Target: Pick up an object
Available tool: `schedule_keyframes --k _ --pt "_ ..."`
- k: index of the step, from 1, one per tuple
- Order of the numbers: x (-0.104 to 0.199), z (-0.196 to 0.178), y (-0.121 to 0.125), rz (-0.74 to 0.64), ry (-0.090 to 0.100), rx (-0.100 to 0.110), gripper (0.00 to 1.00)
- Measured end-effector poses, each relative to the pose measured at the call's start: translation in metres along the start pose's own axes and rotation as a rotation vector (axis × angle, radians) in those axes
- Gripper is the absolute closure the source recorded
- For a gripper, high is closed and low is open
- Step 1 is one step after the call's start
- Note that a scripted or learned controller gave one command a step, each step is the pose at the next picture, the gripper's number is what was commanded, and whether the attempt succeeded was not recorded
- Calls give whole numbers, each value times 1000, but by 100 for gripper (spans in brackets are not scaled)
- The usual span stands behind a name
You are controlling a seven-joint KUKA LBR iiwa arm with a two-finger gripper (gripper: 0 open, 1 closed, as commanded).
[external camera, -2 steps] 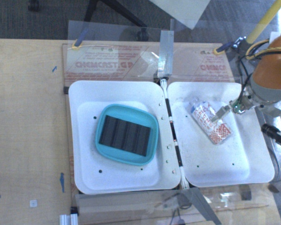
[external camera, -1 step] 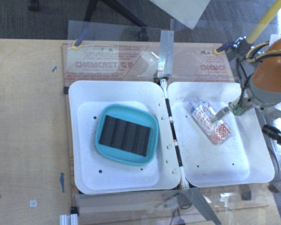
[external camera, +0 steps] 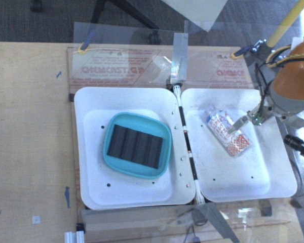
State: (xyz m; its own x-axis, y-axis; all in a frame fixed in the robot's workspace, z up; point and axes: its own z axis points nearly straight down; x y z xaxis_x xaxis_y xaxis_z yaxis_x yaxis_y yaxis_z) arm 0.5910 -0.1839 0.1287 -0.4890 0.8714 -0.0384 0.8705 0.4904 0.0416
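Note:
A crinkled clear packet with a red-and-white pattern lies slanted in the upper middle of the right bin. My gripper reaches in from the right and its tip rests on or just over the packet's right side. The orange band of the arm sits at the right edge above the bin. In the left bin lies a teal plastic tray with a dark ridged insert, far from the gripper.
A raised divider runs between the two bins. Clear plastic panels stand behind them. Cables and a yellow pole crowd the upper right. Bare wooden bench stretches to the left.

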Motion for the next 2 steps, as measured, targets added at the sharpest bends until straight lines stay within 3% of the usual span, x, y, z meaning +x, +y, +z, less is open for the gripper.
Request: schedule_keyframes --k 1,2 --pt "3 0 2 -24 -3 -2 0" --pt "-4 -43 90 -59 38 41 0"
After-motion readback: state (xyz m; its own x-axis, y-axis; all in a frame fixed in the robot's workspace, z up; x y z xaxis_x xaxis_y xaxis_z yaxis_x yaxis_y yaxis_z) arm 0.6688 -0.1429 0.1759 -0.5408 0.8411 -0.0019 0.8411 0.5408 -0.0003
